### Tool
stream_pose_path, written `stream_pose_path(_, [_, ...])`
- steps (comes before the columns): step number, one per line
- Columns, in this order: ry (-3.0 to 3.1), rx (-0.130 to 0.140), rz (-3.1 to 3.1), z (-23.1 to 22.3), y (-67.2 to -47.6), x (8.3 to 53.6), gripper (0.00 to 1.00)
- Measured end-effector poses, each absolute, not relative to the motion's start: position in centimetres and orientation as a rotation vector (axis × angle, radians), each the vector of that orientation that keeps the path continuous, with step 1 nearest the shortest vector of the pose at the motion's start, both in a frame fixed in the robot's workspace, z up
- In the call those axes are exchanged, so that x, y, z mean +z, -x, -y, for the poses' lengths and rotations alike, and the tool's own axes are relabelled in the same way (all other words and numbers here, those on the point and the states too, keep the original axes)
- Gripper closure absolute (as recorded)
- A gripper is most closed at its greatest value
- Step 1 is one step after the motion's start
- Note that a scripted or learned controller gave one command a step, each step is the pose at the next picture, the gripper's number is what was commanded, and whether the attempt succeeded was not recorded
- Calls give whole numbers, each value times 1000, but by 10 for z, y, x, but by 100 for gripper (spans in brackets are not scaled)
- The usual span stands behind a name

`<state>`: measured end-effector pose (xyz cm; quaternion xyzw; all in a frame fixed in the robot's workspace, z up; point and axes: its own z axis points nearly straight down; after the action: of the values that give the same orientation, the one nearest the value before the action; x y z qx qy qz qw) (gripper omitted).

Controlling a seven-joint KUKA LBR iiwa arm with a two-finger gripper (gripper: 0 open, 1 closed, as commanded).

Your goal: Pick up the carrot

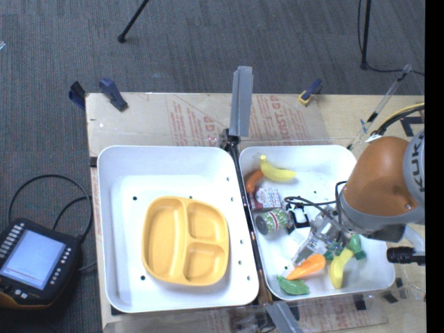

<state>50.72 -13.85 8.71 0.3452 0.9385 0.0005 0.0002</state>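
The orange carrot (310, 265) lies near the front of the right bin (312, 157), its tip pointing left. My gripper (309, 250) reaches down from the right and hangs just above the carrot's upper side, touching it or nearly so. The grey arm with its orange band (378, 179) covers the bin's right part.
Beside the carrot lie a green leafy piece (294, 286) and a small yellow-green vegetable (338, 269). Further back are a can (272, 221), a small bottle (266, 198), a reddish item (252, 181) and a banana (277, 172). The left bin (121, 165) holds a yellow divided plate (185, 240).
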Motion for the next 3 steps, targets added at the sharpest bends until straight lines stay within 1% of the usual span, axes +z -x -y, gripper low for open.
stream_pose_path(1, [-1180, 1, -2914, 110, -500, 87, 0])
stream_pose_path(2, [-1890, -2, -2519, 143, -475, 85, 0])
stream_pose_path(3, [-1513, 0, -2757, 171, -476, 149, 0])
